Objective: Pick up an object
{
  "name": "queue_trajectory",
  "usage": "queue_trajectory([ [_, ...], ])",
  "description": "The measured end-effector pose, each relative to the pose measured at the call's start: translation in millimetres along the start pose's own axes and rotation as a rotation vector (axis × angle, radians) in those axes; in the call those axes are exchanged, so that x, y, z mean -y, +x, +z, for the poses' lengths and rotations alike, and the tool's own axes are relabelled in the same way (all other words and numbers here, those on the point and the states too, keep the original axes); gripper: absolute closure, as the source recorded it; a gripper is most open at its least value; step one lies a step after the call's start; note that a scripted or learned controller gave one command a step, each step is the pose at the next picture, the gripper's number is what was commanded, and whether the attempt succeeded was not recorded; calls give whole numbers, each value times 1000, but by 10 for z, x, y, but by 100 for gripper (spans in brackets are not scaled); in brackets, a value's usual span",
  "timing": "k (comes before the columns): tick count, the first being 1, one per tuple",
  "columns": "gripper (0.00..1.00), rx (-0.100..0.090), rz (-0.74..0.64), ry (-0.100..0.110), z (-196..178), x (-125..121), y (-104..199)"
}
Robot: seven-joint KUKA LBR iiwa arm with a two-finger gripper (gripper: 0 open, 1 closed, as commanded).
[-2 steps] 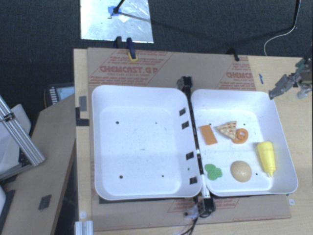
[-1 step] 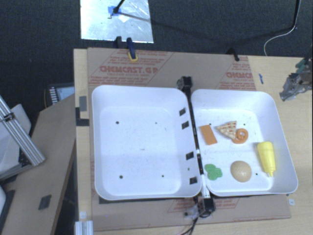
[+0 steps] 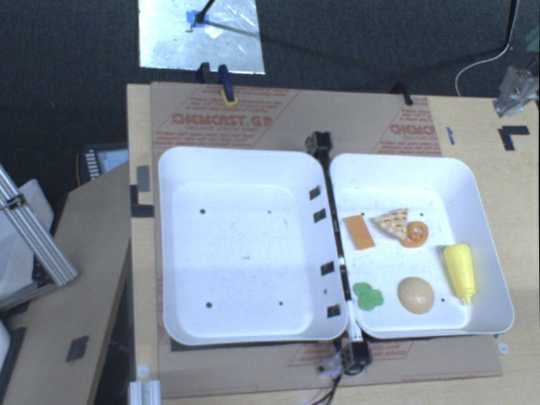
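Observation:
The right bin (image 3: 460, 180) holds several toy food items. An orange rectangular block (image 3: 359, 232) lies near its left wall. Beside it sit a tan pizza slice (image 3: 391, 221) and an orange ring-shaped piece (image 3: 414, 234), touching each other. A yellow squeeze bottle (image 3: 460, 270) lies along the right side. A beige egg-like ball (image 3: 415, 294) rests near the front, with a green leafy piece (image 3: 368, 295) to its left.
The left bin (image 3: 181, 184) adjoins the right one along a black clipped seam (image 3: 331, 234). Both stand on a cardboard sheet (image 3: 278, 116) on the bench. A metal plate (image 3: 201, 24) lies beyond the bench, and an aluminium rail (image 3: 29, 226) stands at left.

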State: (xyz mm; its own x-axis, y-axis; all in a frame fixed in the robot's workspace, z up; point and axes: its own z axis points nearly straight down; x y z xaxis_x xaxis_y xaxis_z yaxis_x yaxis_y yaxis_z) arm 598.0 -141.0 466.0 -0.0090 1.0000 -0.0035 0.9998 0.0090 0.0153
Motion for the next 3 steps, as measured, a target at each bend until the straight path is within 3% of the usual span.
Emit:
queue_trajectory([
  [1,100,-3,-2,4,-556,-444,674],
  [2,100,-5,1,12,-703,-56,1341],
  [3,100,-6,-5,18,-227,176,2400],
])
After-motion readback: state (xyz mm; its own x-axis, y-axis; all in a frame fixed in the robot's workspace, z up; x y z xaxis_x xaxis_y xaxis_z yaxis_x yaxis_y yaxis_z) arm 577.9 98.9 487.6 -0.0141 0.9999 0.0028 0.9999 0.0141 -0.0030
